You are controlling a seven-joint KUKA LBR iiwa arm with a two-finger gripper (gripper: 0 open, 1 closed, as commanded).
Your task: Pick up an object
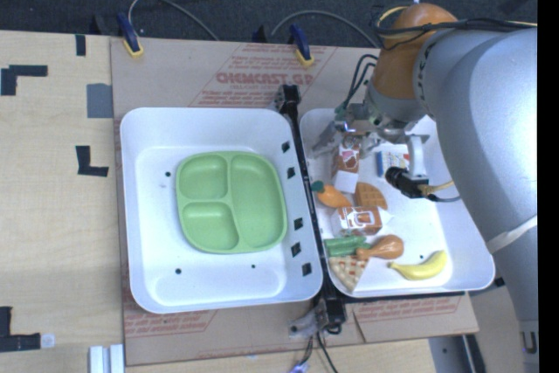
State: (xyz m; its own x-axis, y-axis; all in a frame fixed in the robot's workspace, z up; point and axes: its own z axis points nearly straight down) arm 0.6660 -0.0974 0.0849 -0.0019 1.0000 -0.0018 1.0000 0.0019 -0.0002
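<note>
Toy food (358,218) crowds the right bin's (467,271) left edge; the gripper (349,131), state untellable, might snag neighbours or grasp nothing.

Pale green divided plate (231,201) in the left white bin (144,214); right white bin (463,262) with yellow banana (420,265), orange carrot (334,197), brown drumstick (381,248) and tan waffle (370,195). Grey arm (489,118), orange band (406,48); light wood counter (44,223).
</note>
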